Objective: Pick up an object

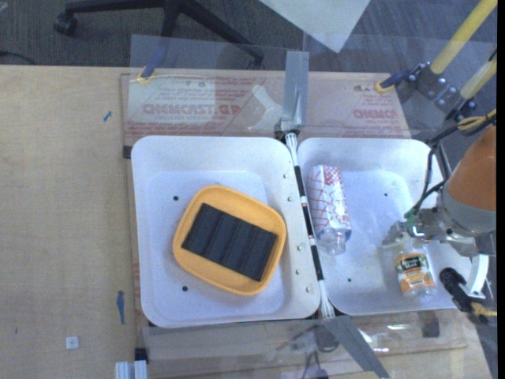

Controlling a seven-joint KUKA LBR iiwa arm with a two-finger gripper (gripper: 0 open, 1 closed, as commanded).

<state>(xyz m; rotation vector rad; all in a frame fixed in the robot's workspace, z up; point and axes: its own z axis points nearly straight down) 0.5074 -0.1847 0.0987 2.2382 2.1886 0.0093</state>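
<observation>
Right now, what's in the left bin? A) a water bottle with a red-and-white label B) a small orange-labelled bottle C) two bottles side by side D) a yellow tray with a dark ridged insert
D: the yellow tray with its dark ridged insert lies in the left bin; the red-and-white bottle and the small orange-labelled bottle are both in the right bin.

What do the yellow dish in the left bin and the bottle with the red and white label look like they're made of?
Yellow dish: likely matte plastic, evenly coloured with soft rounded edges. Bottle: apparently clear plastic; see-through at its lower end, wrapped in a printed label.
</observation>
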